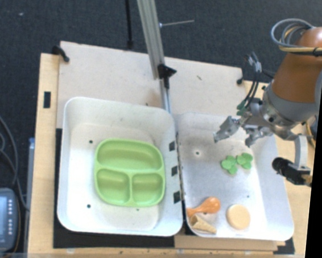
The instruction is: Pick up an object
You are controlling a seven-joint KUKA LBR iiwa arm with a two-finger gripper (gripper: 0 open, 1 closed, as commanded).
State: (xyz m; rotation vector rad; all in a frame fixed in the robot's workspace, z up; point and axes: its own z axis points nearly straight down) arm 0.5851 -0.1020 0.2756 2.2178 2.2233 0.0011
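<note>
My gripper [239, 134] hangs over the upper part of the right bin [206, 130], fingers spread apart and nothing between them. Just below it and slightly right lies a green leafy toy [236, 163] on the bin floor, clear of the fingers. At the bin's front edge sit an orange spoon-shaped piece [206, 206], a tan ice-cream cone [204, 223] and a round pale-orange disc [238, 216].
The left bin [82, 117] holds a green three-compartment tray [129, 172]. A metal pole [151, 30] rises at the back between the bins. A black clamp [291, 169] juts out by the right bin's right rim.
</note>
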